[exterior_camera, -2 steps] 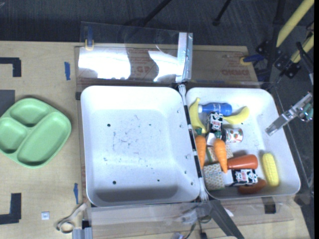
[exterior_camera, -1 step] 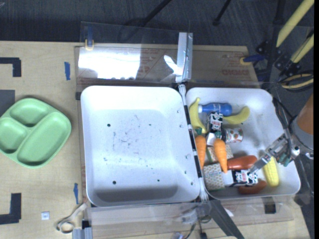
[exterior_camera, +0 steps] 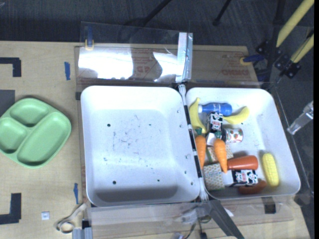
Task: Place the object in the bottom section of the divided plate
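Tool's grip: can't tell, honestly. Right bin (exterior_camera: 279,103) holds bananas (exterior_camera: 193,114), carrots (exterior_camera: 220,156), corn (exterior_camera: 269,168), a blue bottle (exterior_camera: 217,108); green divided plate (exterior_camera: 34,132) sits left on the surface (exterior_camera: 40,193).

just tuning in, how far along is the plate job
Nothing looks done: the green divided plastic plate left of the bins has no object in any section. Nothing is in hand. The toy food, like the yellow plastic corn cob and orange carrots, lies in the right white bin. Picking and placing both remain.

left white bin (exterior_camera: 99,103), perhaps scissors (exterior_camera: 67,223)
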You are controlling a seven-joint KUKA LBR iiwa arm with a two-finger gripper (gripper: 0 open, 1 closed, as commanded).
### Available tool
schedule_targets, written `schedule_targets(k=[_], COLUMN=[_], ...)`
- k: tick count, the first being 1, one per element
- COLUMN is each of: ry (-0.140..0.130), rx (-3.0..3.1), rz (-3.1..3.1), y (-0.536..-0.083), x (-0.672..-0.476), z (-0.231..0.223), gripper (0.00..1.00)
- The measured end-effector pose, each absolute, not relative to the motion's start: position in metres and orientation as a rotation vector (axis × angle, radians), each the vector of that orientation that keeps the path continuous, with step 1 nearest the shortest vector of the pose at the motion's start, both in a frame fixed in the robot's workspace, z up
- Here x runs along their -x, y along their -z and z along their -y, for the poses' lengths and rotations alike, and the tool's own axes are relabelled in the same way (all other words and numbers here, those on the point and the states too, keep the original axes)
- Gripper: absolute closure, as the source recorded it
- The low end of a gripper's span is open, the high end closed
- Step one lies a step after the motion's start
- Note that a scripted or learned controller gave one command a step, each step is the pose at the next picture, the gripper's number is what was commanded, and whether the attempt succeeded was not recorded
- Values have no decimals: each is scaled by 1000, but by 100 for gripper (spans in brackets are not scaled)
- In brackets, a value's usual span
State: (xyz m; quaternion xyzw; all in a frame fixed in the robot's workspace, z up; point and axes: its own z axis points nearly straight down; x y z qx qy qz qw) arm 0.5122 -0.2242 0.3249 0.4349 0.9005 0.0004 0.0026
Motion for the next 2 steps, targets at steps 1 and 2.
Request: schedule_targets(k=[1, 2], ry=[-1, -2], rx=[-1364, -952], rz=[-2824, -2991], y=[-325, -153], x=[-512, -480], z=[224, 204], gripper=[0, 0])
